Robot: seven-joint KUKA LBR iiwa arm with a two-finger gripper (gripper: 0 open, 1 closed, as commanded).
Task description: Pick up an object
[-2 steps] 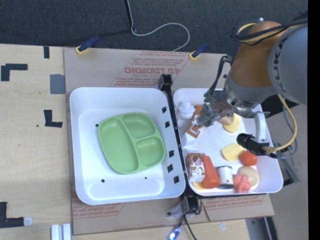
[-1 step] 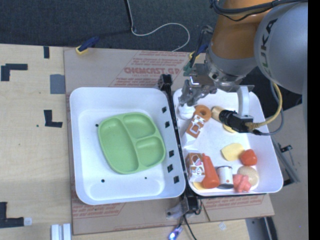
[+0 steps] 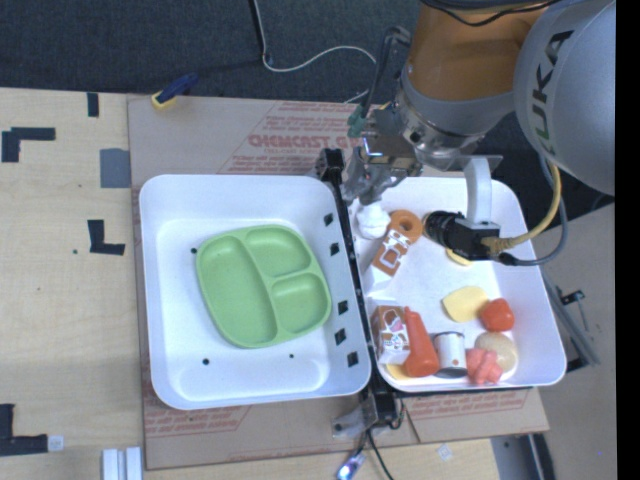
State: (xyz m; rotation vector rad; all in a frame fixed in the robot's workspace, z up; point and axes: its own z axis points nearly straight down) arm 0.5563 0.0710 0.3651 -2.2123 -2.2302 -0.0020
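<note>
- Gripper (image 3: 372,190) hangs low over the right bin (image 3: 535,353), at its far left corner; whether its jaws are open or closed cannot be told.
- Small white object (image 3: 371,222) lies just beneath it, beside an orange-and-white carton (image 3: 391,255).
- Green divided plate (image 3: 264,284) sits in the left bin (image 3: 160,268).
</note>
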